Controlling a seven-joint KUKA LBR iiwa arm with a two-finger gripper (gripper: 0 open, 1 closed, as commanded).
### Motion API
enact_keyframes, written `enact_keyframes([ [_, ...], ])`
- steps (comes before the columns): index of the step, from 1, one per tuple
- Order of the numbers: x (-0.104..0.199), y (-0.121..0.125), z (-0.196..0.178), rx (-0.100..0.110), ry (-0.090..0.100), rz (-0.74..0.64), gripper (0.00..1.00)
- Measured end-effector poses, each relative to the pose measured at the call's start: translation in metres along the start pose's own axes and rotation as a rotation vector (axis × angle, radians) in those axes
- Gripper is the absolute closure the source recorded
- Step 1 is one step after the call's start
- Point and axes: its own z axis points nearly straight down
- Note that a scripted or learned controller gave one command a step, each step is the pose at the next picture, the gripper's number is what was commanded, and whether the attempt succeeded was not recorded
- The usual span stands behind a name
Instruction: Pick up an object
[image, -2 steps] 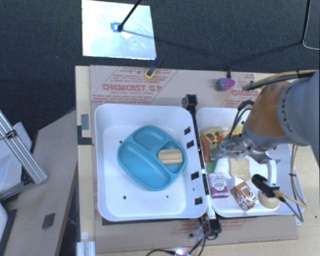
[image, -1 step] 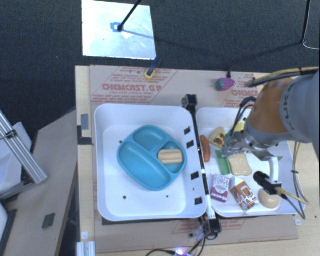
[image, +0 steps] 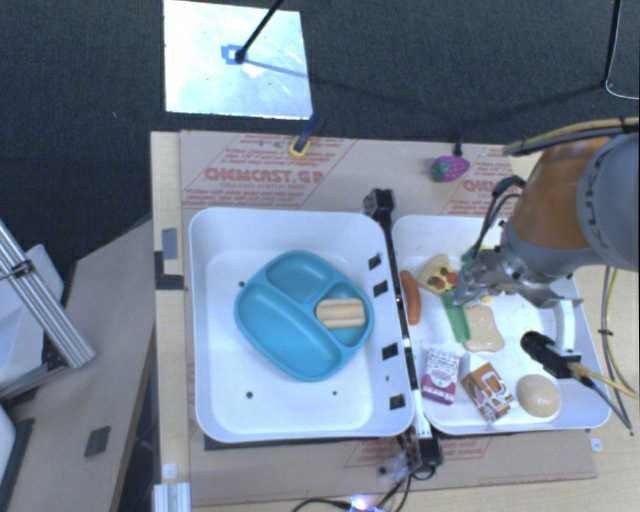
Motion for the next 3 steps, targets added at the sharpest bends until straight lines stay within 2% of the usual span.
enact_keyframes([
  [2,-0.007,0.004,-0.081,-0.001,0.0,-0.001,1.0],
  [3,0.01,0.007,-0.089,0.0,0.0,-0.002,1.0],
])
